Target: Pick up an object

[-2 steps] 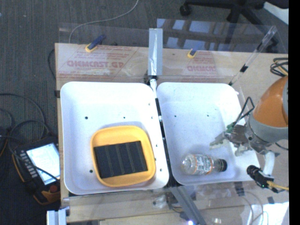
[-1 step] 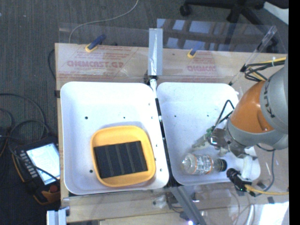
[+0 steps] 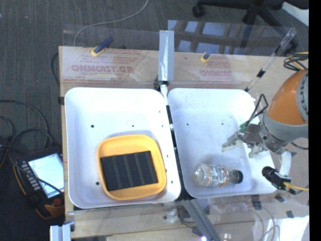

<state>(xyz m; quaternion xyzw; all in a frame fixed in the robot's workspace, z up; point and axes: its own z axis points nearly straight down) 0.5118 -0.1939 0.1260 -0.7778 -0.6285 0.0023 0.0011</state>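
A clear plastic bottle (image 3: 216, 175) with a black cap lies on its side near the front of the right bin (image 3: 210, 109), cap pointing right. A yellow rounded block with a black ribbed top (image 3: 131, 167) rests in the front half of the left bin (image 3: 85, 109). My gripper (image 3: 239, 147) hangs over the right side of the right bin, a little behind and to the right of the bottle. It is open, and nothing sits between its fingers. The orange-banded wrist (image 3: 288, 104) rises behind it.
The two bins meet at a raised divider (image 3: 170, 134). A black cable end with a yellow tip (image 3: 276, 178) hangs over the right bin's front right corner. A handheld screen (image 3: 42, 172) and cables lie on the floor to the left.
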